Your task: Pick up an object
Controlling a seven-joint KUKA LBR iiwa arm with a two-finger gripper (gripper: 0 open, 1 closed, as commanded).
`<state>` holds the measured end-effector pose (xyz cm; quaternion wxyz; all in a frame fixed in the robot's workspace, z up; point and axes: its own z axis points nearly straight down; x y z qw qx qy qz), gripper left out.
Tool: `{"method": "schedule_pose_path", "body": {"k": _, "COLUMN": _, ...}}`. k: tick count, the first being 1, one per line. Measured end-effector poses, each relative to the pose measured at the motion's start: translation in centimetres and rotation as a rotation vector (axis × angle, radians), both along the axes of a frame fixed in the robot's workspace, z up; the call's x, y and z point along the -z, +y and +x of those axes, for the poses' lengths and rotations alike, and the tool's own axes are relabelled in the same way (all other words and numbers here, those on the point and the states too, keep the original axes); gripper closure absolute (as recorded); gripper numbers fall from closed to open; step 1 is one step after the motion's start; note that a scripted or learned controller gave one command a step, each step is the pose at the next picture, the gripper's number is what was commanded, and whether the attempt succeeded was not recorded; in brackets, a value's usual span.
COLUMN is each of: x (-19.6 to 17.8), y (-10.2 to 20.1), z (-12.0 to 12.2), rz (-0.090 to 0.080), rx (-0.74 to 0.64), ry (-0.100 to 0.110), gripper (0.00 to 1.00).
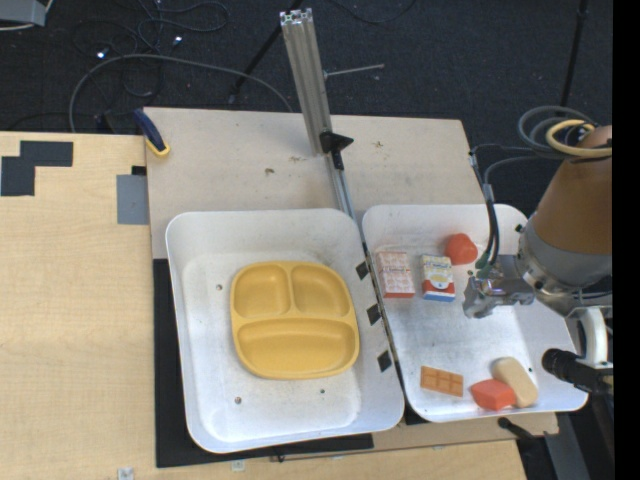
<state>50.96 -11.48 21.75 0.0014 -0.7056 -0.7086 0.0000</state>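
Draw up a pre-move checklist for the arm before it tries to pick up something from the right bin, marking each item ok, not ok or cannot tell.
1. Gripper is over the right bin: ok.
2. A target sits close by: ok, the small carton is just left of the gripper.
3. Carton has room around it: not ok, the pink box sits close on its left.
4. Gripper carries nothing yet: cannot tell.
5. Other picks remain: ok, red piece, brown wafer, tan block.
6. Yellow tray is out of the way: ok, it lies in the left bin.
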Motion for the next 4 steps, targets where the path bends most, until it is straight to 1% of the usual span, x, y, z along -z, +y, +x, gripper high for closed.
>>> {"method": "schedule_pose_path", "body": {"k": 1, "x": -0.5, "y": 6.0, "z": 1.8, "rz": 0.0, "rx": -0.002, "ry": -0.001, "gripper": 1.0}}
{"method": "schedule_pose_path", "body": {"k": 3, "x": 1.3, "y": 15.7, "z": 4.7, "rz": -0.001, "rx": 0.0, "ry": 0.001, "gripper": 1.0}}
{"method": "schedule_pose_path", "body": {"k": 4, "x": -0.3, "y": 20.9, "z": 6.1, "rz": -0.002, "rx": -0.001, "ry": -0.001, "gripper": 1.0}}
